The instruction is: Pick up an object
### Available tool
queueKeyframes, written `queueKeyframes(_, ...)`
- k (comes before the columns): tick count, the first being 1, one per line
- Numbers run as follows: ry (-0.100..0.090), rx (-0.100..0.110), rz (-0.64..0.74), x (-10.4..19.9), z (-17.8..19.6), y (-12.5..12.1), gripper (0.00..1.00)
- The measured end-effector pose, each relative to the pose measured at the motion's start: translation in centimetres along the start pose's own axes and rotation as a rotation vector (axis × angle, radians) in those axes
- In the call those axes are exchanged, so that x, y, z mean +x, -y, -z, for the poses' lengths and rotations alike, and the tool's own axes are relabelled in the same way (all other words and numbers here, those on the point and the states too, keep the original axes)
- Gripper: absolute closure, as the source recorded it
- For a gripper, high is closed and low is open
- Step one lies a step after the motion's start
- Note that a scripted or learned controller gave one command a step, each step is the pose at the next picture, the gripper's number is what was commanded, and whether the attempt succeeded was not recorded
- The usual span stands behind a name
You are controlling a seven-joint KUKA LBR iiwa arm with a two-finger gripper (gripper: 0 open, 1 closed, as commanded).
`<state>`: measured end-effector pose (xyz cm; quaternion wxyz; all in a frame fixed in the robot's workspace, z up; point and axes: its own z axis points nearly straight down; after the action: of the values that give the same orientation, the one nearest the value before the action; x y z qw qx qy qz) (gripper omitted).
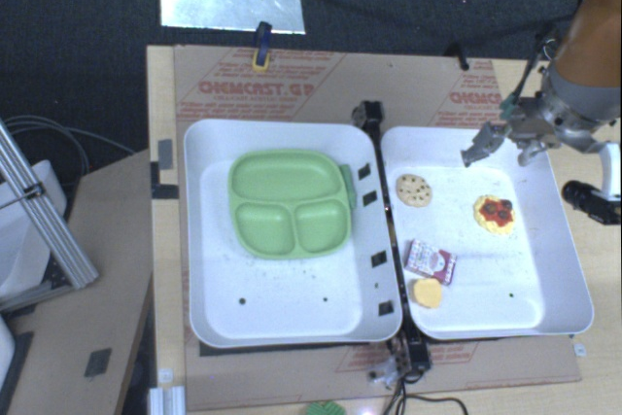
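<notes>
Over in the right bin [544, 306] four small things lie loose on the white floor. Nearest the divider, toward the far half, a round tan cookie [414, 190] with dark chips lies flat; being round, it has no long axis to speak of. Off to its right, well apart, lies a yellow piece with a red topping [496, 214], roughly round too, perhaps slightly longer along the bin's depth. Closer to the near rim a small pink-and-white packet [431, 261] lies flat, tilted, its long axis running from upper left to lower right. Touching or just beside the packet's near corner is a little yellow lump [427, 293], too small to read a direction from.

Above the far right corner of that bin hangs the pincer [503, 147], its two grey fingers spread apart with nothing between them; one fingertip points down-left toward the bin floor, beyond the cookie and the yellow piece, touching neither. Behind it the grey arm [583, 97] with its orange band comes in from the right.

Left of the divider, the left bin [209, 306] carries a pale green sectioned tray [290, 204], its long side running left to right. Both bins rest on a brown board [292, 83] on the counter [117, 209].
</notes>
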<state>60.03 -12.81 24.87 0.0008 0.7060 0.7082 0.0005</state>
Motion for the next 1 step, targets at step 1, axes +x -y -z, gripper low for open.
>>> queueKeyframes(1, 0.001, 0.005, -0.006, -6.20, -8.85, -2.14, 0.00)
